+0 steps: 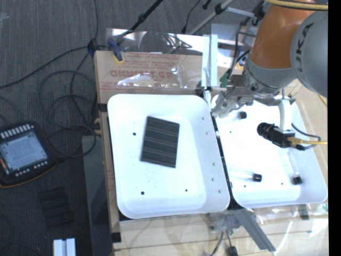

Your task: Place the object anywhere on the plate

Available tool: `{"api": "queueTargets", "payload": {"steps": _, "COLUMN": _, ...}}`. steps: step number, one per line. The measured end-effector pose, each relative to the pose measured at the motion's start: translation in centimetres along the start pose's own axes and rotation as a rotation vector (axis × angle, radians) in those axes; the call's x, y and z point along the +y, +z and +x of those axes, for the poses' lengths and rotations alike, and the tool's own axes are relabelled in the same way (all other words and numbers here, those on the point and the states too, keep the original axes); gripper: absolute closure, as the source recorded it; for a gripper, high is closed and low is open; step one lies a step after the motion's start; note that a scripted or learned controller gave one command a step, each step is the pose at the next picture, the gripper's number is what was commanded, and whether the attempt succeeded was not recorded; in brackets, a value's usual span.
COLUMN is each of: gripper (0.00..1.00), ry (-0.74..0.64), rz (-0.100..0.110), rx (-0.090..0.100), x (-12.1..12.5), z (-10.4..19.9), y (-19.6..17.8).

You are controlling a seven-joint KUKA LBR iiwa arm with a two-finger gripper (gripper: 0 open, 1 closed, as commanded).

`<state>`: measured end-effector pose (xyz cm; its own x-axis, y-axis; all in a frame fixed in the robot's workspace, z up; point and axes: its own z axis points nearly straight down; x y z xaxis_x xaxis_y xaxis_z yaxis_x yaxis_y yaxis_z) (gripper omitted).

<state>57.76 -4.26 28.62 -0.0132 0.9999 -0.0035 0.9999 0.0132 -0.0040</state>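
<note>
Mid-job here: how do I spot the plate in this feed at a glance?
Find the two white bins side by side and take the left bin. Near its middle lies the plate, a flat dark grey rectangle with ribs running across it, turned slightly askew. It is far larger than the small black pieces scattered in the right bin.

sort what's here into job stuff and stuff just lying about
Job: claw; dark ribbed plate in left bin; small black piece in right bin, perhaps the object.
Lying about: pendant on the floor; cables; cardboard sheet behind the bins.
</note>
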Motion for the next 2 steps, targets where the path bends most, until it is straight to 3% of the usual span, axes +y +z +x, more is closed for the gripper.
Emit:
{"api": "queueTargets", "payload": {"steps": 1, "gripper": 0.0, "ry": 0.0, "rz": 0.0, "rx": 0.0, "x": 0.0, "z": 0.0, "y": 0.0}}
{"api": "queueTargets", "payload": {"steps": 2, "gripper": 0.0, "ry": 0.149, "rz": 0.003, "rx": -0.001, "x": 4.7, "z": 2.2, "y": 7.8}}
